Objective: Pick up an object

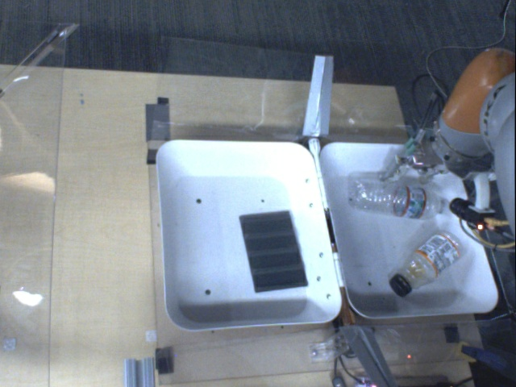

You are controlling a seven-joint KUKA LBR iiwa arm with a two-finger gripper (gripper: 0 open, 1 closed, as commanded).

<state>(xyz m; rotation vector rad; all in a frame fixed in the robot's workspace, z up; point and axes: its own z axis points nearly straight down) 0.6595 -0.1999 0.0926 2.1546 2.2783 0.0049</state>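
Near the right bin's (367, 306) far edge, a clear bottle (387, 197) lies sideways (light, slippery, crushable); pinch its middle. Whether the tool (418, 155) is spread, I cannot tell.

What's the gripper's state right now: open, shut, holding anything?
Gripper: cannot be told; it sits at the right bin's far edge, beside the clear bottle.

We are looking at a robotics lab: a pale wooden bench (81, 240) bears two shallow white bins (173, 216) clamped side by side, loose cables (451, 55) trail at upper right, and dark carpet (201, 6) runs across the frame's top.
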